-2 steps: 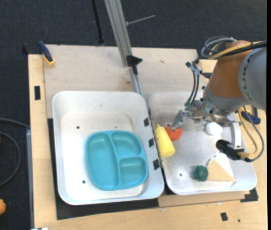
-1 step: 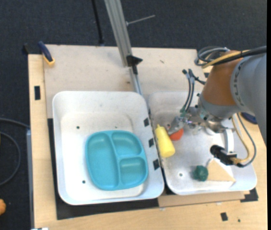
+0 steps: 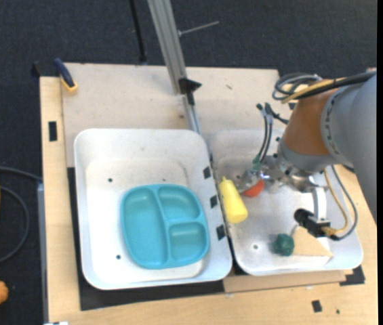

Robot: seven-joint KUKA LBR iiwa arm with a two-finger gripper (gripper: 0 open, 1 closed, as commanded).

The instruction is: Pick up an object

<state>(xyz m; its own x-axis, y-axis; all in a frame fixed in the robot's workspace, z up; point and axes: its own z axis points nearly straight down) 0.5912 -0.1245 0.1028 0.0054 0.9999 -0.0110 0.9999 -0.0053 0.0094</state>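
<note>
Beside gripper [image 3: 257,179] — glossy yellow cylinder [image 3: 232,200], orange piece [image 3: 252,189], green ball [image 3: 284,244]

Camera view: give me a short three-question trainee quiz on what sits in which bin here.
1. True or false: the blue tray lies in the right bin.
2. Which thing lies nearest the divide between the bins? A) green ball B) yellow object C) orange object
3. Fill in: the arm hangs over the ____ bin.

Key:
1. False; it lies in the left bin.
2. B
3. right
</note>
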